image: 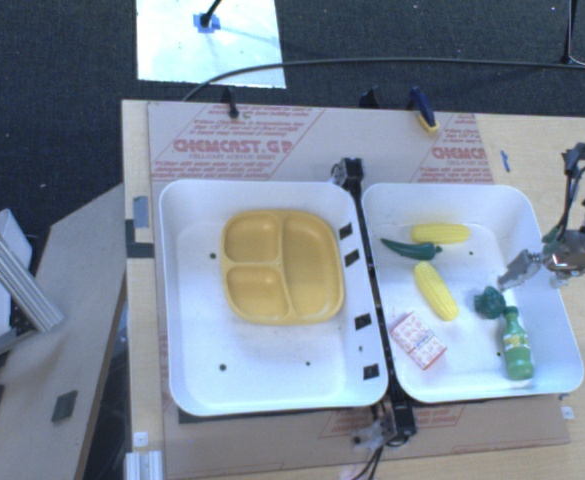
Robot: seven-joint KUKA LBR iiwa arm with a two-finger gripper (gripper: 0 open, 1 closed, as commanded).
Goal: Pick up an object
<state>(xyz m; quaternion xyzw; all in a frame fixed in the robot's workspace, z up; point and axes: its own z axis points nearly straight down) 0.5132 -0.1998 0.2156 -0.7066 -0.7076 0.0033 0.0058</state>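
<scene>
Sitting low in the right bin (547, 230), toward the lower right of the frame, is the likeliest target: a small dark green broccoli piece (489, 302), with a green bottle (517, 344) just below it, the bottle's cap end touching or nearly touching the broccoli and its long axis running up and down the picture. And there's the gripper (520, 267), coming in from the right edge of the frame, its grey tip hanging just up and to the right of the broccoli. That's the relation that counts: the broccoli lies down and slightly left of the tip, close by, with no other object between them. Whether the tip is touching the bin floor I cannot tell. Nothing sits in its grasp, and at this size and blur I cannot tell how far apart its tips stand.

Moving outward now: a yellow corn cob (436, 290) lies left of the broccoli, slanting from upper left to lower right. Above it, a dark green pepper (412, 250) and a second yellow cob (441, 233), both lying roughly across the frame. A small red-and-white packet (418, 340) rests at the bin's lower left. Over in the left bin (197, 298), well apart from the action, a yellow divided plate (281, 266).
</scene>
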